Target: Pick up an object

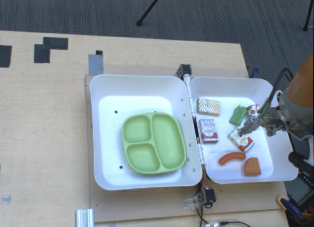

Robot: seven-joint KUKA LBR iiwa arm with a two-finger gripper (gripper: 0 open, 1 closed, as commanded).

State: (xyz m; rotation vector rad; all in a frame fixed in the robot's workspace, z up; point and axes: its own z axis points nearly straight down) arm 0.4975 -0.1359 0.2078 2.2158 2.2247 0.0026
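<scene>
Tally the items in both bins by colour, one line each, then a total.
Green: 2, the plate and the bean
Red or orange: 3, the box, the sausage, the waffle
Multicoloured: 2, the packet, the carton
Total: 7

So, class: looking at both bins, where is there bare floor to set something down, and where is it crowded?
Left bin: a bare strip of floor between its rear wall and the green divided plate. Right bin: crowded, with the patterned box, red box, sausage and waffle, and the gripper at its middle.
</scene>
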